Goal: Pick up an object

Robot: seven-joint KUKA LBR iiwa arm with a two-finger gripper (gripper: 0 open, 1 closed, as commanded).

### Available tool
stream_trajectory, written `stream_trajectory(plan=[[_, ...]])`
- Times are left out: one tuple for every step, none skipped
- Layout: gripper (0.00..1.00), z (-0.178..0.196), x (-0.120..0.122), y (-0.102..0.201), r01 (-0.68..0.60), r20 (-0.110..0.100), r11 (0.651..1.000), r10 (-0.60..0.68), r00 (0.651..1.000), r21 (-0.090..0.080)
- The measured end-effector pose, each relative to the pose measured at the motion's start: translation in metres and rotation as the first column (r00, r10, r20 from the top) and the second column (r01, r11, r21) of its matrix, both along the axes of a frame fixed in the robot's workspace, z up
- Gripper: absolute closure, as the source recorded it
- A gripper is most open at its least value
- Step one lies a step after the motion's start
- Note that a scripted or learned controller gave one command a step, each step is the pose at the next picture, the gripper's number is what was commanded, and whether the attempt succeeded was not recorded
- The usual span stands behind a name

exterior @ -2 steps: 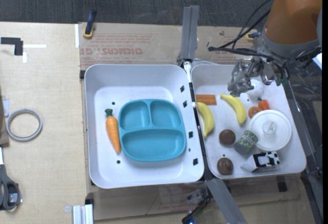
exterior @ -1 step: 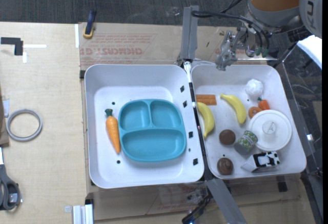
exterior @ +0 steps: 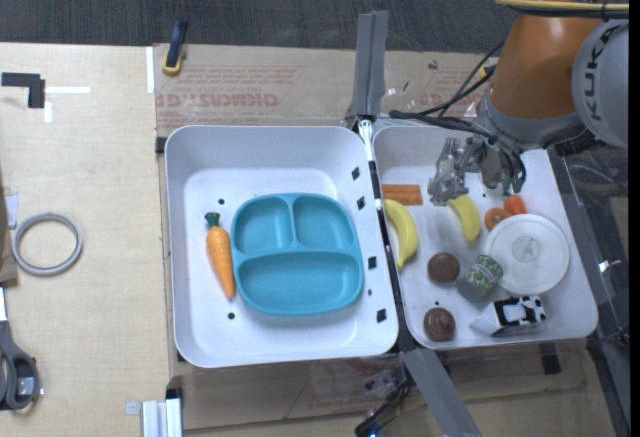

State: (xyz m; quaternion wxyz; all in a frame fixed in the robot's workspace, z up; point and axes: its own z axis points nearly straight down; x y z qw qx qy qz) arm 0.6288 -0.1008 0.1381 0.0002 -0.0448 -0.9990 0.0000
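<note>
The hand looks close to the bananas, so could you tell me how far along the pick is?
Done: the hand is over the right bin, close above the small banana. In hand: I see nothing gripped. Left: grasping and lifting something; the carrot lies beside the blue plate.

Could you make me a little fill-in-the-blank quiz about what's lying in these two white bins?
1. The carrot lies in the left bin, just to the ____ of the blue plate as the camera sees it.
2. The blue plate is split into ____ compartments.
3. The gripper hangs over the ____ bin.
4. The long banana in the right bin is ____ in colour.

Missing words: left; three; right; yellow
</note>
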Motion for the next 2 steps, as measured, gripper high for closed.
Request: stream_trajectory(plan=[[1.00,0.1314,-0.0017,0.0128,0.031,0.004,1.000,-0.031,1.000,0.000],[1.00,0.1396,-0.0002,0.0128,0.030,0.007,1.000,-0.030,1.000,-0.001]])
